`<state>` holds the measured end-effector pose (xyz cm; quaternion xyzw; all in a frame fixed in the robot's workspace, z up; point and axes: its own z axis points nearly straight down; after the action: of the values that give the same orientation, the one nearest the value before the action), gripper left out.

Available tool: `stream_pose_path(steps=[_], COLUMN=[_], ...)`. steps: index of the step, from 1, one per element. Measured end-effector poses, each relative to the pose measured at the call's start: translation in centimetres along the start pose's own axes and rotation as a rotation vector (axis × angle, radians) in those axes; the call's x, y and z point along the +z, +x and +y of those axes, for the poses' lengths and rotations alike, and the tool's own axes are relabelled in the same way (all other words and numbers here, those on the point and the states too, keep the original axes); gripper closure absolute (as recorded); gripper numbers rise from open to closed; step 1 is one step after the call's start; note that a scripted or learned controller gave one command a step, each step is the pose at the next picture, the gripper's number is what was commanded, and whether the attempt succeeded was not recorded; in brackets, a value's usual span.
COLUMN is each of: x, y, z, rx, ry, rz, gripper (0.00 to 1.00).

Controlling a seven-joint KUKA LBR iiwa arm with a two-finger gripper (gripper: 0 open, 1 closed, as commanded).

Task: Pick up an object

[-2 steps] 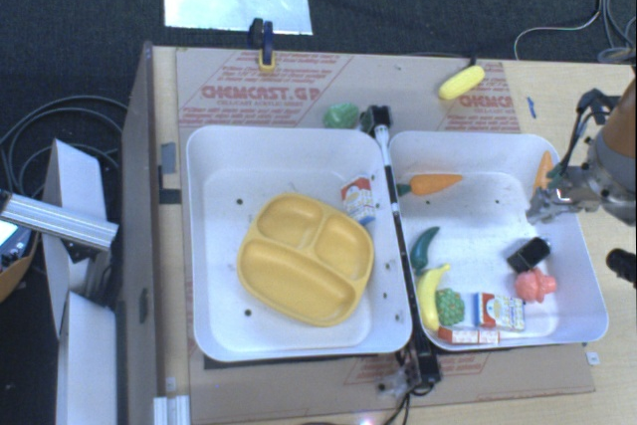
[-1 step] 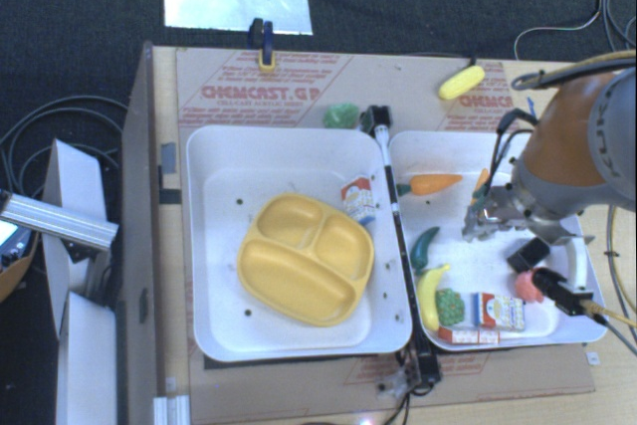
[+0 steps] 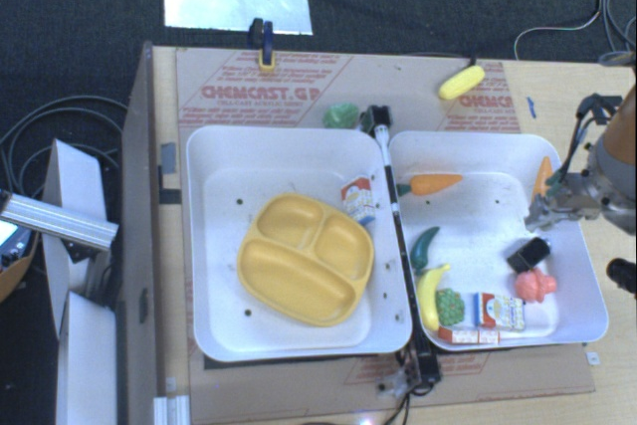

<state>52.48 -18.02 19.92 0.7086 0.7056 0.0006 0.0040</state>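
Note:
The right bin holds a carrot, a dark green pepper, a banana, a small broccoli piece, a white and red carton, a pink toy and a black block. An orange piece leans at its right wall. My gripper hangs over the right side of this bin, just above the black block and left of the arm's grey wrist. Nothing shows between its tips.
The left bin carries a yellow divided plate and a small carton. A yellow object and a green one lie on the cardboard behind the bins. A blue clamp stands at the back edge.

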Motion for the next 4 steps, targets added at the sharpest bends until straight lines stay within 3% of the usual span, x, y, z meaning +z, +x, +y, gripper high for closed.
stream_pose_path(steps=[1, 2, 3, 4], x=[3.2, 0.4, 4.8, 0.4], y=[8.5, 0.1, 3.6, -3.0], z=[0.9, 1.8, -2.0, 1.4], rx=[-0.015, 0.0, -0.006, -0.002], ry=[0.007, 0.001, 0.011, -0.001], rz=[0.007, 0.0, 0.008, -0.001], gripper=[1.0, 1.0, 1.0, 1.0])
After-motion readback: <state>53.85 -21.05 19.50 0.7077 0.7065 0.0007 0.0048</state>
